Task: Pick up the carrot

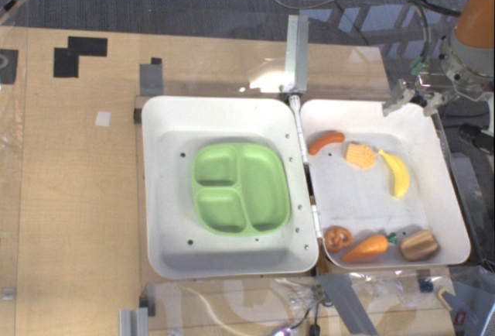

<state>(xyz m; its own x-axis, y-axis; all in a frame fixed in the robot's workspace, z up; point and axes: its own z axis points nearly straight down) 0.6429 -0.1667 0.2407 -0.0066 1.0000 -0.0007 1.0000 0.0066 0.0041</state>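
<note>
The carrot [366, 248], orange with a small green top, lies along the near edge of the right bin [352, 199], between a reddish-brown round piece [337, 237] and a brown bread loaf [418, 245]. My gripper [410, 104] hovers over the bin's far right corner, well away from the carrot. It is open, with nothing between its fingers.
A red sausage [326, 142], an orange-yellow wedge [360, 156] and a yellow banana [396, 173] lie in the far half of the right bin. The left bin [157, 172] holds a green divided plate [240, 188]. A metal post [297, 48] stands behind the divider.
</note>
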